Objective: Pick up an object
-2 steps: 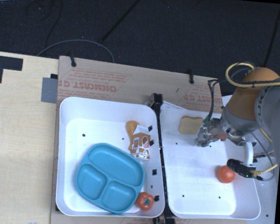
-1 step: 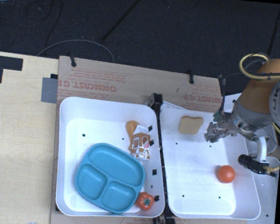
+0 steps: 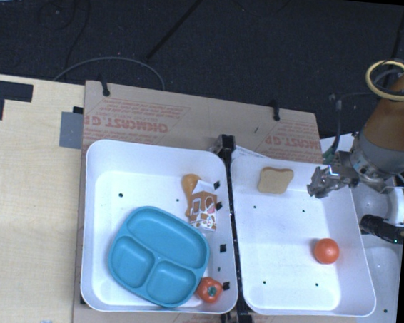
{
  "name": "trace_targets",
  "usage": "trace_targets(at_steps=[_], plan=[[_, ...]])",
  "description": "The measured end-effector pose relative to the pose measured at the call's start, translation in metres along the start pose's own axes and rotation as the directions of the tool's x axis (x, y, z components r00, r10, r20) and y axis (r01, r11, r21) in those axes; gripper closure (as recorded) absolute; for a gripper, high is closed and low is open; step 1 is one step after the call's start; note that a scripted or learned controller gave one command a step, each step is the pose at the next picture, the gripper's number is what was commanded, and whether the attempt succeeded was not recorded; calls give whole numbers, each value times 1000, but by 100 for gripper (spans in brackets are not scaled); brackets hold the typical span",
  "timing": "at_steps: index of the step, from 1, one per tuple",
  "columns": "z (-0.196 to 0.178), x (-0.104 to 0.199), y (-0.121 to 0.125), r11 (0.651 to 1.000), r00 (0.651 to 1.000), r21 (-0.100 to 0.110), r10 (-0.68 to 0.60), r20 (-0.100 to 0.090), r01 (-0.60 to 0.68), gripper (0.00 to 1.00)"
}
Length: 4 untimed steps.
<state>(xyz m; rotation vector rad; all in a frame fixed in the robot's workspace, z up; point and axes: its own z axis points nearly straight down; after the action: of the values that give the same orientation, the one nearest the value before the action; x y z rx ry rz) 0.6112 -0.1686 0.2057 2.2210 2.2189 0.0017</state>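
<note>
Camera view looks down on a tabletop [image 3: 19, 195] bearing two white bins, the left bin [image 3: 103, 183] holding a blue divided plate [image 3: 157, 256] toward its near side, a small printed packet [image 3: 203, 211] and an orange-brown piece [image 3: 190, 185] beyond the plate, and a red tomato [image 3: 208, 290] at the near right corner. Right bin [image 3: 282, 287] holds a tan bread slice [image 3: 275, 180] at its far edge and an orange ball [image 3: 327, 250] toward the right. The arm's jaws [image 3: 322, 183] hang over that bin's far right corner, right of the bread, with nothing visibly held; how far open they are, I cannot tell.
</note>
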Motion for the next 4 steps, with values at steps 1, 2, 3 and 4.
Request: trace_targets(at_steps=[1, 2, 3, 4], plan=[[-63, 2, 5, 1000, 1000, -2, -3, 1, 3, 100], [-59, 58, -8, 1000, 1000, 6, -6, -3, 6, 100], [-61, 113, -15, 1000, 1000, 6, -5, -3, 5, 100], [-52, 155, -17, 1000, 1000, 7, -5, -3, 5, 100]])
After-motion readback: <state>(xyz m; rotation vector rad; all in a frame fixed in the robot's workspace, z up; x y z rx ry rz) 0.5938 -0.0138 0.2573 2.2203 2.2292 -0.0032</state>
